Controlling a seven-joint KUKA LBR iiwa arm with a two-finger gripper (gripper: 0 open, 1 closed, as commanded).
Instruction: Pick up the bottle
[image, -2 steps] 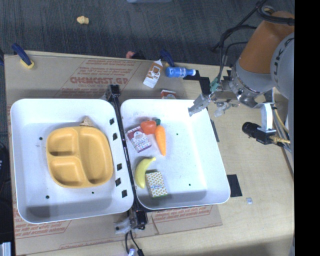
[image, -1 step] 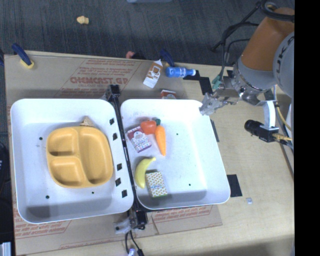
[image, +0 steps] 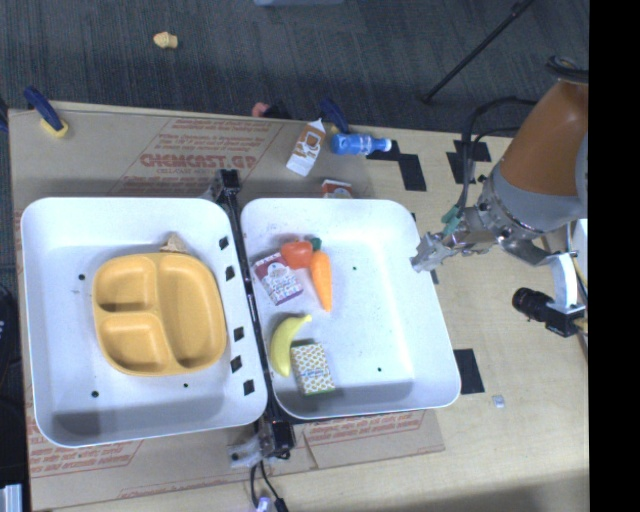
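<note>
Bottle (image: 358, 145): blue, lying on its side on the desk (image: 520, 420), outside both bins, up and left of the claw (image: 432, 252), well apart.

Claw: at the right bin's (image: 400, 300) right rim, nothing seen in it; opening could not be told.

Near bottle: carton (image: 307, 147), blue clamp (image: 333, 114).

Risk, judged: the round bottle could roll from a poor pinch; the carton could be nudged.

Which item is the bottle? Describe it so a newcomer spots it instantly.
Start at the right white bin, then look past its far rim onto the bench. The bottle lies there on its side, outside both bins. It is the only blue item, next to a small white and brown carton.
</note>
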